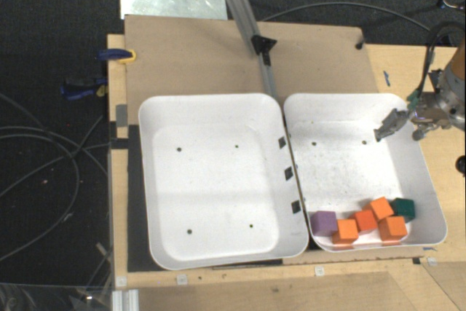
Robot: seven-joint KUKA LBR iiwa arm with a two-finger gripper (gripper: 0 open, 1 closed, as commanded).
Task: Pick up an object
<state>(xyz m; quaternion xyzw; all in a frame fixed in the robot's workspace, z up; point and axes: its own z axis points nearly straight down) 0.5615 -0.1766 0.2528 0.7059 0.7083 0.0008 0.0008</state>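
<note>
Hovering gripper (397,126) above right bin (342,156)

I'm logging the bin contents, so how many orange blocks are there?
4, clustered at the right bin's near edge: orange blocks at and. More may hide beneath.

The two bins (218,109) are white with little dark dots. At five o'clock sit one purple block (324,221), four orange blocks (381,208) and one dark green block (405,209). The bench (196,54) is light brown, and the floor (51,11) around it is black.
</note>
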